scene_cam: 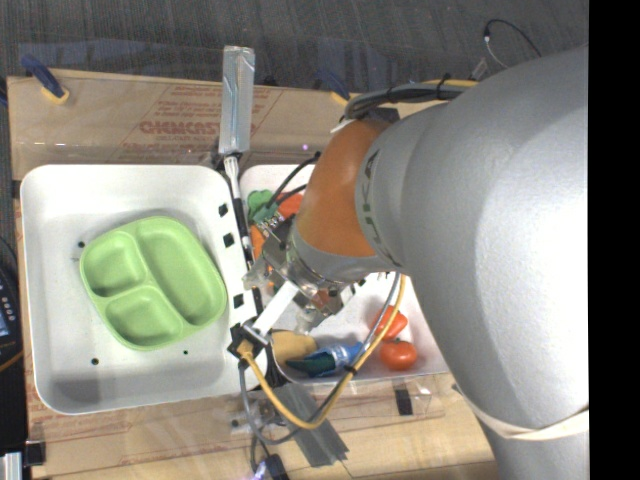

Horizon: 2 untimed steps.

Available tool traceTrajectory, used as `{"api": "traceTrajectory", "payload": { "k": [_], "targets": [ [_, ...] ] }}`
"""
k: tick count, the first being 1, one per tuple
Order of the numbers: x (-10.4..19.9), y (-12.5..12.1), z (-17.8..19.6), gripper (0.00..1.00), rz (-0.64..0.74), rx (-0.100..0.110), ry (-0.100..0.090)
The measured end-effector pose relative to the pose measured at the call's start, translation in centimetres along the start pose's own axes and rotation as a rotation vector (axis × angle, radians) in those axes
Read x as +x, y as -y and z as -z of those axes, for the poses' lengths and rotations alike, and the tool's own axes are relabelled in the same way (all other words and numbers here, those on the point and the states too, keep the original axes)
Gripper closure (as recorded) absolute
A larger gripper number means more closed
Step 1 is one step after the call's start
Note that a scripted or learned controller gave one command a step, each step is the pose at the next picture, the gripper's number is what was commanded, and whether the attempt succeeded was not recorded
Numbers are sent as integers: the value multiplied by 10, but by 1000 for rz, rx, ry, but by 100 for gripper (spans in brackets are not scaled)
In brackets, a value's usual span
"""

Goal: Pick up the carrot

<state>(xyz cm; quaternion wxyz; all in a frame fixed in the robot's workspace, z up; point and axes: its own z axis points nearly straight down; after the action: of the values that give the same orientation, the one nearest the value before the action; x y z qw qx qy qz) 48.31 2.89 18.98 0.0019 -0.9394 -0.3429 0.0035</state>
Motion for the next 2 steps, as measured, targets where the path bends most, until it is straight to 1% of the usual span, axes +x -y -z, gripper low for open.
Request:
{"api": "traceTrajectory", "payload": {
  "k": [1, 2],
  "targets": [
    [-45, -52, 1, 0, -404, -3, -4],
    [-29, -23, 1, 0, -489, 0, -3]
  ]
}}
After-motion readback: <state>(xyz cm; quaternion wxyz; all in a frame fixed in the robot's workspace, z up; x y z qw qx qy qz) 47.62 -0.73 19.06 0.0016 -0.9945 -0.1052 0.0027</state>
